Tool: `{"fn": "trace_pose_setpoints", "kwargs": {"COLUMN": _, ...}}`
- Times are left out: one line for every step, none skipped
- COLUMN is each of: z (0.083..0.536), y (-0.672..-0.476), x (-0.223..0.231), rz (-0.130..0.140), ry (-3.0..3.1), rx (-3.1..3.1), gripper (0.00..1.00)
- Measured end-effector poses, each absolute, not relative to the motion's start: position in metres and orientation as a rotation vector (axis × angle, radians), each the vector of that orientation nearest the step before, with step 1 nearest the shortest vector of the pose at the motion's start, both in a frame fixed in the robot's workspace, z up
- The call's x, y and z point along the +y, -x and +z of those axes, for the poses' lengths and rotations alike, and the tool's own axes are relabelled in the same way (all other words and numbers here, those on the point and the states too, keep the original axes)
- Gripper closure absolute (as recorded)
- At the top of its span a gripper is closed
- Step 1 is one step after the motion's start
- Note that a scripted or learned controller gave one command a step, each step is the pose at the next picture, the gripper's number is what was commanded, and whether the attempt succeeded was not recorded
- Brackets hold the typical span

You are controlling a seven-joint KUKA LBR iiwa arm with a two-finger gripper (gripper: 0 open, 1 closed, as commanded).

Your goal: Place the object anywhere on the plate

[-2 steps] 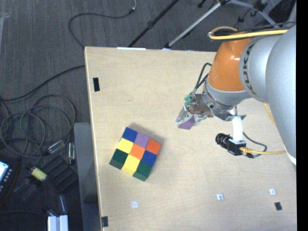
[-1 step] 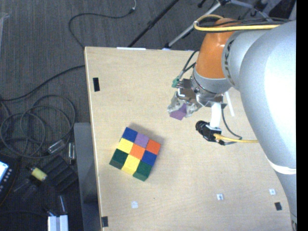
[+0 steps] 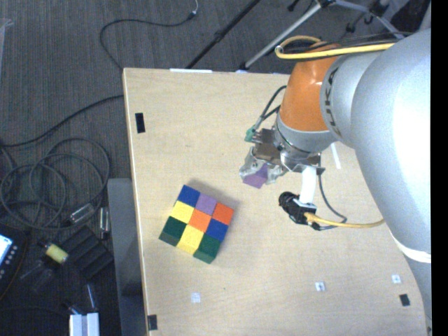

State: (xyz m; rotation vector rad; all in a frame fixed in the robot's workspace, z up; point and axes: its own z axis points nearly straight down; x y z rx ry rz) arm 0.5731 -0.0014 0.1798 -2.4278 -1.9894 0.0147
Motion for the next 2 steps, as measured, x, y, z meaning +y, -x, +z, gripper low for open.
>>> {"fn": "trace_pose_setpoints", "kwargs": {"z": 0.18, "y": -0.574, "x": -0.001, "rz": 0.013, "ry": 2.429, "rx": -1.99, "gripper": 0.0}}
{"fn": "trace_pose_setpoints", "kwargs": {"z": 0.189, "y": -0.532, "x": 0.013, "rz": 0.005, "ry": 1.781, "rx": -2.582, "gripper": 0.0}}
